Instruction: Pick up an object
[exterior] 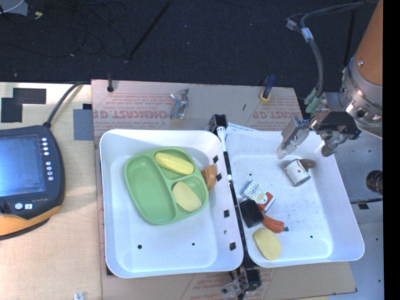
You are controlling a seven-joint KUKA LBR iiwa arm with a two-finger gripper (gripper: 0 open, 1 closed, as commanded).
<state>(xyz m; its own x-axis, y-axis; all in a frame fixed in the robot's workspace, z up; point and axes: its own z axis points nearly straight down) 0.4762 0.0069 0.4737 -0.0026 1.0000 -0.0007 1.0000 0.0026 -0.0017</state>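
My gripper hangs over the far part of the right bin, its two fingers spread apart with nothing between them. Just below it a small grey cylinder lies on the bin floor. Nearer the front of that bin lie a small white and red box, a black block, an orange carrot-like piece and a pale yellow potato-like piece.
The left bin holds a green divided plate with a corn cob and a pale yellow piece. A small brown piece lies by the divider. A tablet-like pendant sits at the far left.
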